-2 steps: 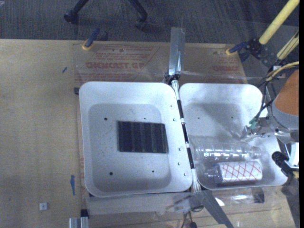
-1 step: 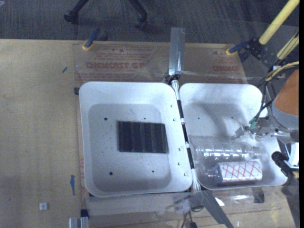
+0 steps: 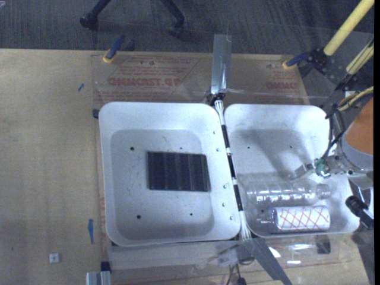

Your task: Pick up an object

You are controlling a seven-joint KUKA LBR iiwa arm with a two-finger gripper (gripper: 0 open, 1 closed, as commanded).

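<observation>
Two white bins side by side on wooden worktop [image 3: 47,159].
Left bin [image 3: 113,159]: one dark ribbed rectangular pad [image 3: 178,171], flat on floor, near centre.
Right bin [image 3: 261,123], taken as landmark for all else:
- One clear plastic bottle [image 3: 285,192], lying on its side across lower half of right bin, cap end toward bin's right wall.
- One bottle with red crosshatch label [image 3: 300,217], also on its side, just beside clear bottle, against bin's near wall.
- Upper half of right bin bare apart from shadow.
Pincer [image 3: 310,170]: low over right-hand part of right bin, just above cap end of clear bottle, small green fitting at its tip. Open or clenched: cannot tell; metal parts small and blurred. Nothing visibly lifted.
Arm: grey with orange band, entering past right bin's right wall.

Progress, as judged: not yet done. Both bottles resting on floor of right bin, neither raised. Approach apparently at or near clear bottle. Left to do: secure grip, lift clear of bin floor.
</observation>
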